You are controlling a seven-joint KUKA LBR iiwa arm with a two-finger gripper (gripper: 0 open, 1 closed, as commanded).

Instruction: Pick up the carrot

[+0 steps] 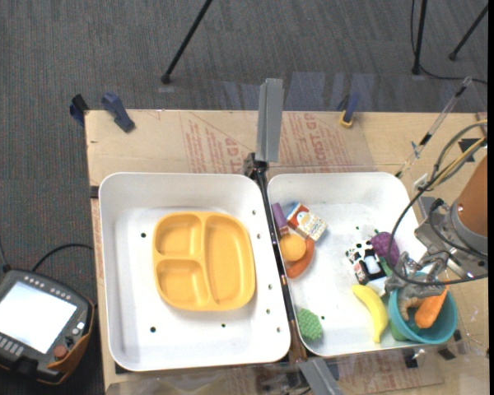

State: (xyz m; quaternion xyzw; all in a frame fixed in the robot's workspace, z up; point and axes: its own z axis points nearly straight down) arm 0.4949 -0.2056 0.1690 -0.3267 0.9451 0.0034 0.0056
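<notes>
Whether the fingers are spread or pressed together cannot be told. The gripper [417, 280] is seen just above the carrot [430, 309], which lies tilted in a teal bowl [445, 329] at the right bin's [337, 186] front right corner. A banana [372, 309] lies beside the bowl.

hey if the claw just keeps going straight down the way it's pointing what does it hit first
Most likely the carrot lying in the teal bowl; the claw hangs just above it. Depth is hard to judge, so the bowl's rim might come first.
</notes>
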